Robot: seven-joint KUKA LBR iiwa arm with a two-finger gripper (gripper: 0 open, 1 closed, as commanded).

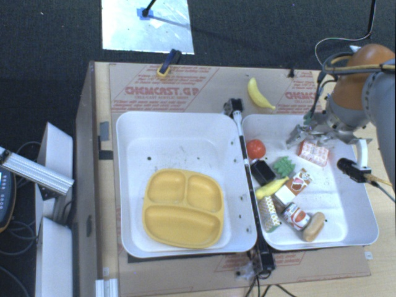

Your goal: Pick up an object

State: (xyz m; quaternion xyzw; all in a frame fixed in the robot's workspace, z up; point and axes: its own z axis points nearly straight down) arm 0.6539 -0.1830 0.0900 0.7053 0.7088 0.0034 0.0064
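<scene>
Hand (307, 130) over right bin (365, 218); fingers indistinct; above red-white packet (313, 153)

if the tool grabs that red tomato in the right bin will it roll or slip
The tomato looks round and smooth, so it would probably roll if nudged and may slip from a loose pinch. It sits close to the bin's left wall, which could crowd one finger. It looks like a light toy.

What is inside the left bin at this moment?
The left bin holds a yellow divided tray lying flat toward its near side, three compartments showing. A few small dark specks dot the bin floor. Whatever is under the tray is covered.
</scene>
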